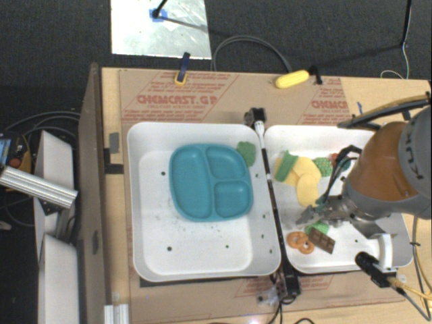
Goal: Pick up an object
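Orange-banded, your arm [388,171] reaches into the right bin [378,262], its gripper [317,213] low over the toys; its state I cannot tell. Just below it, near the bin's front edge, lie a brown block [322,241] and a pretzel [300,241].

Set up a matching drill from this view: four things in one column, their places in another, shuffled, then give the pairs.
Things:
1. blue divided plate
2. orange ring
3. yellow clamp handle
4. gripper

Places:
A. on the cardboard behind the bins
B. in the left bin
C. near the front of the right bin
D. low over the right bin, beside the yellow pieces

Pairs: 1-B, 2-C, 3-A, 4-D
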Available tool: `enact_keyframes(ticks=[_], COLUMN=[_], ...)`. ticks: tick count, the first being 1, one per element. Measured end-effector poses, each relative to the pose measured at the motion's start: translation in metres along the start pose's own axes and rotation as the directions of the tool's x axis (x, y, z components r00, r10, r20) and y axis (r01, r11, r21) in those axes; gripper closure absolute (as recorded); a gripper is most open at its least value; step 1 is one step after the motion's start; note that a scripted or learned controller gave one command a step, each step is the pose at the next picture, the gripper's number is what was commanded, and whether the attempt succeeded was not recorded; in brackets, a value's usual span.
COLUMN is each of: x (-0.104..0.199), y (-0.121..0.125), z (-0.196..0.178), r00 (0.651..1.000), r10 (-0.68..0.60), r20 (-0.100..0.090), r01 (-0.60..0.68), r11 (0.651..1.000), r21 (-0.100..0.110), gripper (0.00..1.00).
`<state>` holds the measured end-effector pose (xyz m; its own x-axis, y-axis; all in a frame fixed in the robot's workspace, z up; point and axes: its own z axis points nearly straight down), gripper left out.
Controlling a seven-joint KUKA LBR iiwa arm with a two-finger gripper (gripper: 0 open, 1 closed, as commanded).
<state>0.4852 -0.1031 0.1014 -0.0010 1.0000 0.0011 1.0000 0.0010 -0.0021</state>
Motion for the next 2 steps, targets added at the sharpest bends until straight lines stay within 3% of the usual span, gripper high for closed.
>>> enact_keyframes(ticks=[1,2], x=[0.010,0.009], y=[0.001,0.003], z=[0.018,0.007], r00=[1.000,1.000], r10=[-0.003,-0.001], r20=[0.001,0.001], r01=[0.003,0.001], r11=[1.000,1.000], r21=[-0.001,-0.005], gripper=[0.00,1.00])
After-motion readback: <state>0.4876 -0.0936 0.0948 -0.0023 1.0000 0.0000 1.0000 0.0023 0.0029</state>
